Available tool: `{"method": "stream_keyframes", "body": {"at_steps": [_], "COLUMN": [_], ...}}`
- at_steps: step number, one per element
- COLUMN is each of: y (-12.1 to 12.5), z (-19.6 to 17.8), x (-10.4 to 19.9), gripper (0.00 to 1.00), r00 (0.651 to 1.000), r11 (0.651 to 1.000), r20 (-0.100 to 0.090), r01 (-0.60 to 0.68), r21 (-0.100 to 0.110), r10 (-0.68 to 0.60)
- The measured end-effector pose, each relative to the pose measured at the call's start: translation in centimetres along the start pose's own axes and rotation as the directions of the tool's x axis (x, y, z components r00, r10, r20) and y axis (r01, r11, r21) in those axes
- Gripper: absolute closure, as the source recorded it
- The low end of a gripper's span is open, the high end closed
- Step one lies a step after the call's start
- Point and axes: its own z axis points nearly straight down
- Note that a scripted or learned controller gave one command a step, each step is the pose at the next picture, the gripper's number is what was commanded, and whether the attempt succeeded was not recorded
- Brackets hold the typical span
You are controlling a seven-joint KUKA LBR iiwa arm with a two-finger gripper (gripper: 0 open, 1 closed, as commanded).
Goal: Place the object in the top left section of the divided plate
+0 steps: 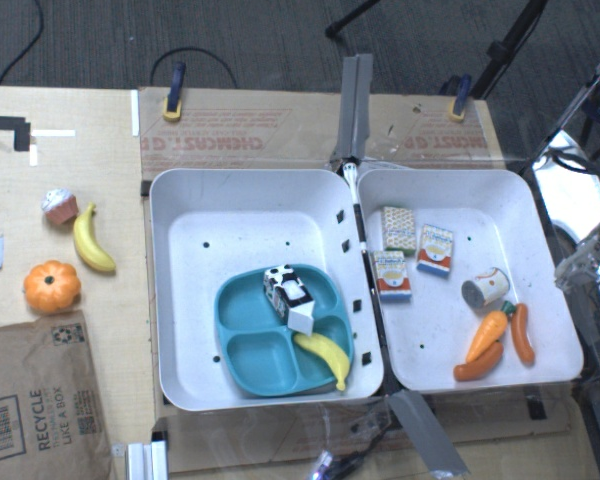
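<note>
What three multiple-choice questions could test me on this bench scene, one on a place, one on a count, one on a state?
1. Where does the teal divided plate lie?
A. in the left bin
B. in the right bin
C. on the wooden bench

2. How many small cartons lie in the right bin?
A. one
B. three
C. five

3. How does the banana on the plate lie?
A. wholly inside one section
B. standing upright
C. reaching over the plate's rim

Answers: 1 A, the plate sits on the left bin's floor. 2 B, three cartons are grouped near that bin's left side. 3 C, its lower end passes beyond the plate's right edge.
</note>
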Motion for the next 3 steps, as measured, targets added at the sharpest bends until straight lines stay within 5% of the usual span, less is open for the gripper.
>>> {"method": "stream_keyframes", "body": {"at_steps": [1, 2, 3], "y": [2.3, 5.5, 6.1], "z": [-7.4, -2.6, -0.7], "x": [-2.9, -7.0, -8.2], "gripper": [1.00, 1.00, 1.00], "r00": [1.000, 0.984, 0.967], "r11": [1.000, 0.984, 0.967], "r20": [0.001, 0.000, 0.000], "r01": [0.030, 0.178, 0.255], "r21": [-0.001, 0.000, 0.000], "r10": [-0.030, -0.178, -0.255]}}
